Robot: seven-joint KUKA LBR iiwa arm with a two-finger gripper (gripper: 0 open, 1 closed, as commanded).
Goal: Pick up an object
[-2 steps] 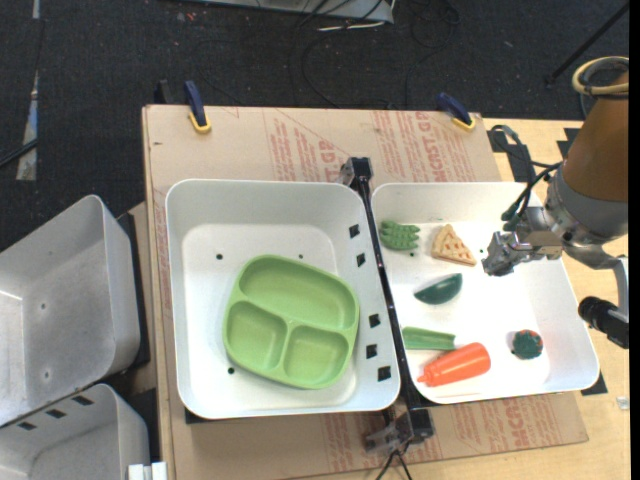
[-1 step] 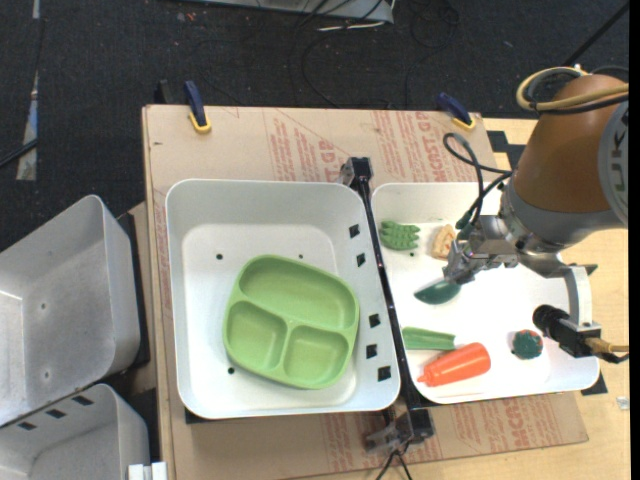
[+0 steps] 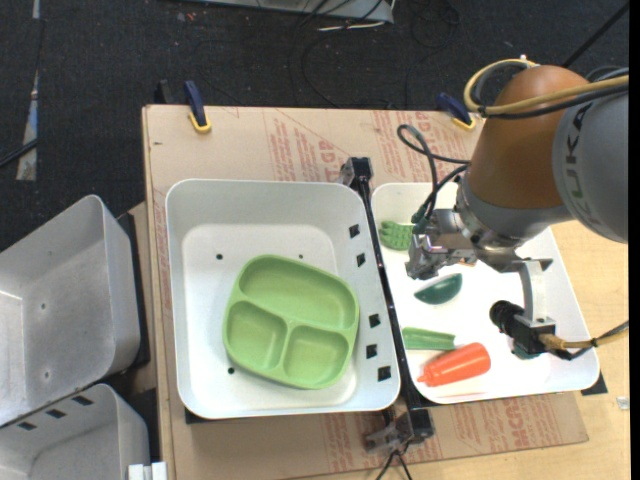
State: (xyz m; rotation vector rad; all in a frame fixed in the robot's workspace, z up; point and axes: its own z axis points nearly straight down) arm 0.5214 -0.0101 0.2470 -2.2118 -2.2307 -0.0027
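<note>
A small dark green piece (image 3: 440, 289), curved like a leaf or a slice with one pointed end, lies flat on the white floor of the right bin (image 3: 572, 303), towards its left half. It looks thin and low, smooth and slightly glossy, and it is the likeliest thing to be picked, since the gripper (image 3: 428, 260) hangs just above its upper left edge. Whether the gripper is open or closed cannot be told from this slanted overhead angle, and nothing can be seen held in it

To do this step well, the gripper would probably need to centre over the middle of the piece rather than its edge, line up across the narrow width, and come down close to the bin floor, because so flat a shape gives little to catch. A grip at the tip could let it slide out

Other things share the right bin. A pale green ribbed piece (image 3: 396, 234) sits near the upper left corner, just beside the gripper. Below the dark piece, apart from it, a long green pod (image 3: 428, 339) lies near the left wall, and an orange carrot (image 3: 456, 364) lies just below the pod near the front rim

The grey arm (image 3: 525, 148) with its orange band reaches in from the right. The left bin (image 3: 200, 208) holds a light green plate (image 3: 291, 320) with three compartments. Both bins rest on a cardboard-covered bench (image 3: 260, 138)
</note>
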